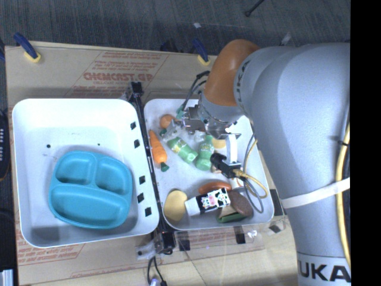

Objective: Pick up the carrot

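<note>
The carrot (157,147) is orange and lies lengthwise against the left wall of the right bin (261,177), its thin end pointing to the back. My gripper (192,122) hangs over the back half of that bin, to the right of the carrot and apart from it, among small green and orange toys. The arm's wrist covers much of the gripper.
Green toy pieces (186,152) lie just right of the carrot, and a small orange ball (166,121) sits behind it. A yellow round toy (174,204), a cow-patterned bottle (208,201) and a brown item (241,202) crowd the bin's front. A blue divided plate (92,188) fills the left bin (36,118).
</note>
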Robot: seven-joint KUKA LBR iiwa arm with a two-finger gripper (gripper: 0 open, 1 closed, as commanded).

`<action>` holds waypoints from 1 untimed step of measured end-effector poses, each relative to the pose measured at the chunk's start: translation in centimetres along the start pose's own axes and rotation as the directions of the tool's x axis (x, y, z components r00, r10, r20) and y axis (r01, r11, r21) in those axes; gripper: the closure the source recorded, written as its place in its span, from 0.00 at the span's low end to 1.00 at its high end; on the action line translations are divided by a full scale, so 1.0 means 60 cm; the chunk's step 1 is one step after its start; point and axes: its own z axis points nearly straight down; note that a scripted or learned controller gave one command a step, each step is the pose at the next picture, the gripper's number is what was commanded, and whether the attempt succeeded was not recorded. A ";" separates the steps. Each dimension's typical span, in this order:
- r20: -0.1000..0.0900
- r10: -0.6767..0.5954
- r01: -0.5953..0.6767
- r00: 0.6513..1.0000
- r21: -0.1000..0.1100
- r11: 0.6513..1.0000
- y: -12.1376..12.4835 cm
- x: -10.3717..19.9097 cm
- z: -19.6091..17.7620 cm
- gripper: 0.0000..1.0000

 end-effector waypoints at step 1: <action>0.003 0.219 -0.219 0.976 -0.004 0.976 -0.039 0.017 0.013 0.00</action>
